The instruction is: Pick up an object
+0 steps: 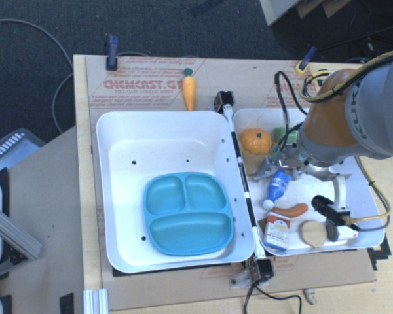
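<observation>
My gripper [273, 167] hangs low over the left part of the right bin [370, 237], under the grey arm with its orange band. Directly below it a blue and white bottle [278, 186] lies tilted on the bin floor, touching or nearly touching the gripper. An orange fruit [255, 140] sits just behind it to the left, by a small green object [290, 136]. Nearer the front lie a red-brown sausage [291, 210], a small carton [277, 233] and a tan round bread piece [311, 233].
The left bin [118, 149] holds a blue divided plate [187, 212]. A toy carrot [189, 91] lies on the bench behind it. Black clips [223, 100] sit where the bins meet. Cables trail behind the right bin.
</observation>
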`<action>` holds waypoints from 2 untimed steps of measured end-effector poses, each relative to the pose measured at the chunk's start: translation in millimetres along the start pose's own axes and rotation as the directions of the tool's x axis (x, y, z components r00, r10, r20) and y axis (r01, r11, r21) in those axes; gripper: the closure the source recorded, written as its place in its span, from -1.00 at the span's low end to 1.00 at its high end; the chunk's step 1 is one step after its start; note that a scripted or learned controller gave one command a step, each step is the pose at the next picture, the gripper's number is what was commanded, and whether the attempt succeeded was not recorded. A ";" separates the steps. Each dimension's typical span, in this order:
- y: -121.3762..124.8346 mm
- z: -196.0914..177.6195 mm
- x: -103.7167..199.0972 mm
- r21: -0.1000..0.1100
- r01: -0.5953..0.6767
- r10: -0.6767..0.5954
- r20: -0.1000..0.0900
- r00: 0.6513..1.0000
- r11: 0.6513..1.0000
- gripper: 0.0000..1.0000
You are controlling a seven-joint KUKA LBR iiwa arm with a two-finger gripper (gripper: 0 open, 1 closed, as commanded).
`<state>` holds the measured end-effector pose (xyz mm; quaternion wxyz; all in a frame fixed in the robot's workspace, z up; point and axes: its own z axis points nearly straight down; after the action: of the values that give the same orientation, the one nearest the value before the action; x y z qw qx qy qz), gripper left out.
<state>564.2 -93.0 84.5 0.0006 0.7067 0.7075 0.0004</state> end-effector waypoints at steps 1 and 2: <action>12.1 0.1 -7.3 0.000 -0.001 0.001 0.000 1.000 1.000 -1.00; 16.5 0.0 -1.7 0.000 -0.001 0.001 0.000 1.000 1.000 -1.00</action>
<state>580.6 -94.7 84.5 0.0006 0.7070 0.7073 0.0005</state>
